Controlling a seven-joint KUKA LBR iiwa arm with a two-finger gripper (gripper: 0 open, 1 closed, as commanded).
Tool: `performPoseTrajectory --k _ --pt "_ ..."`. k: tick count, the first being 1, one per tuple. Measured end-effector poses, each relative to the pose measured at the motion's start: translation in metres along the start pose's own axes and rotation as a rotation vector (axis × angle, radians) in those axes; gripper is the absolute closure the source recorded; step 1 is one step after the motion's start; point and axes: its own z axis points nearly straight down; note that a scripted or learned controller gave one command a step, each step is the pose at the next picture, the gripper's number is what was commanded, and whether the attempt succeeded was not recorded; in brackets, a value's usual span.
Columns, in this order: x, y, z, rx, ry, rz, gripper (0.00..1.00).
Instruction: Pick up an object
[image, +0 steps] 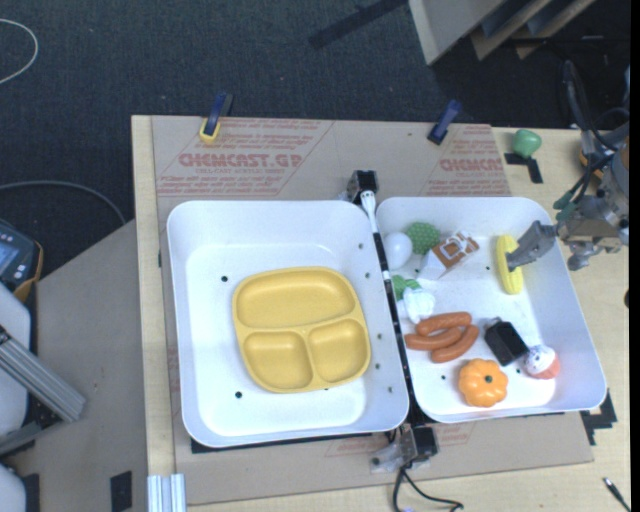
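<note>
The right bin (575, 300) holds several small objects: a yellow banana-like piece (507, 268), a green spiky ball (424, 236), a white ball (398, 247), a small brown-and-white box (456, 250), two sausages (445, 335), a black block (503, 340), an orange pumpkin (482, 383) and a small red-and-white toy (540, 363). My gripper (555, 252) hangs over the bin's upper right part, open. Its left finger (528, 246) is just above the yellow piece's top end. Nothing sits between the fingers.
The left bin (200, 300) holds a yellow divided plate (298, 328). A green-and-white item (412, 297) lies by the wall between the bins. Clamps (212, 118) hold the board at the back, and a green knob (525, 142) sits behind the right bin.
</note>
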Motion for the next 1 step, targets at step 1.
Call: performPoseTrajectory --k 1 --pt "0.0004 0.0019 -0.0068 -0.013 -0.003 -0.003 0.00"
